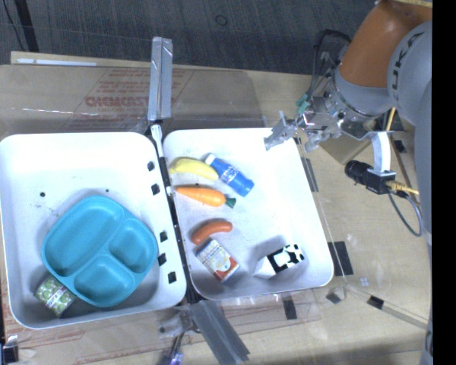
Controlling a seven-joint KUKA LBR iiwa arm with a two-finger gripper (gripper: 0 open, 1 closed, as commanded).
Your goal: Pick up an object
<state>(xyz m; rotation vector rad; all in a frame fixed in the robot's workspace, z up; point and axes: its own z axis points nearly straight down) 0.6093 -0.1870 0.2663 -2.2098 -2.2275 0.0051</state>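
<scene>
Camera view: glossy divided blue plate (99,251)

The divided plate (99,251) lies in the left bin (30,158); the banana (193,168), bottle (229,175), carrot (203,196) and sausage (211,230) lie in the right bin (308,226).

Both white bins (235,139) look like smooth, slightly glossy plastic. The blue divided plate (99,251) is plastic too, with a duller sheen. Toy banana (193,168), carrot (202,196) and sausage (211,230) have a smooth, moulded look. The counter (365,242) reads as pale matt wood or board, with dark tape strips. The arm's orange band (372,48) is satin-smooth, and the hand (283,134) looks like bare grey metal.
</scene>
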